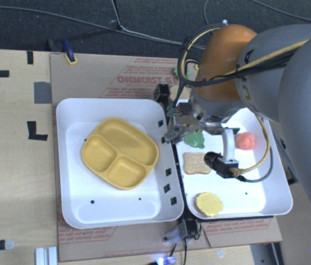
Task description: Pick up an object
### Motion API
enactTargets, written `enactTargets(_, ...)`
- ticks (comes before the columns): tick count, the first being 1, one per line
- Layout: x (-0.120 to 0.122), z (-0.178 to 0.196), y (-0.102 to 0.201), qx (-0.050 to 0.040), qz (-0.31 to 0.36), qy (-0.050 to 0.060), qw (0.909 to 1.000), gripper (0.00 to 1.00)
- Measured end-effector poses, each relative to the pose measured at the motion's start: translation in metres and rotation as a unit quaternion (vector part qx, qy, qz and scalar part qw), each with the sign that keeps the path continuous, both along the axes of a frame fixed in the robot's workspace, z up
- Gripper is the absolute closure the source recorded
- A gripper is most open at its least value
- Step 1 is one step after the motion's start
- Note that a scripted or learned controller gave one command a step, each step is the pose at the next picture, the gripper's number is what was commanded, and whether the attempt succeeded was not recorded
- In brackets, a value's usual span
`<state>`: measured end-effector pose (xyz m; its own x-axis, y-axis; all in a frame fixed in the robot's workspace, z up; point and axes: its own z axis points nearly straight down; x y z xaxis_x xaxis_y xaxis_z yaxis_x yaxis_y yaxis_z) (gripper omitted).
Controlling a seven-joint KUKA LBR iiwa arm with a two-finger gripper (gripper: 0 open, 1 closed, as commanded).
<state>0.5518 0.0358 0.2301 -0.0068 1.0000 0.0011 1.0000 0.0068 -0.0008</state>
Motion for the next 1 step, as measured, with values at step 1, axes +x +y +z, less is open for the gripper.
enactTargets(1, -0.0062, -0.0108, 0.0595, -0.0006, 0.0, 0.001, 1.0, 1.0)
